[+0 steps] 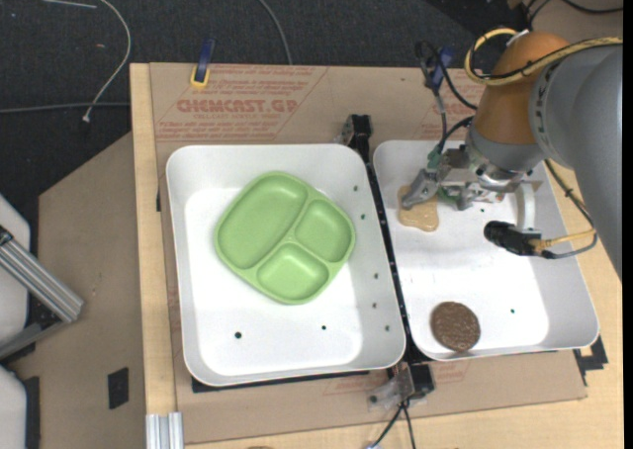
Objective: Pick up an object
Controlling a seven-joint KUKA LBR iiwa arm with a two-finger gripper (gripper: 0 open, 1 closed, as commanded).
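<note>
A small tan piece [419, 217] lies in the right bin [554, 333], at its upper left. The gripper [432, 190] is poised touching it; finger spread cannot be told. Light, flat, perhaps soft: edges should be pinched.

The scene is evenly and brightly lit from overhead. Mild overexposure is seen on the left bin [193, 239] and the right bin [554, 299], where surface detail is washed out. Soft, short shadows are cast toward six o'clock beneath the green divided plate [285, 237]. Slight softness is noticed overall, and the dark floor at twelve o'clock is rendered grainy.
</note>
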